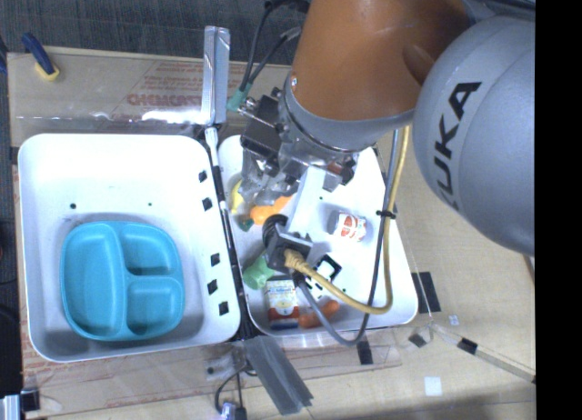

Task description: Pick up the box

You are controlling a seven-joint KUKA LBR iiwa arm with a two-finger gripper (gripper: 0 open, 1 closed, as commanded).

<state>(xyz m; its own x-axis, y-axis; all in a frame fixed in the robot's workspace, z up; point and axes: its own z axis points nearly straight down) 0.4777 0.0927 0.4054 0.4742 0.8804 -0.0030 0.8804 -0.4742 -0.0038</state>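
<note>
Gripper (259,186), opening indiscernible, hangs up-view of small red-and-white printed cardboard box (282,300); should centre squarely over it before descending.

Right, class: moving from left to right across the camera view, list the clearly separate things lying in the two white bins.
blue divided plate → box → red-and-white can

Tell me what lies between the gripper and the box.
In the right bin, an orange thing and a green thing lie between the gripper and the box, which sits at the bin's lower end in the view.
</note>
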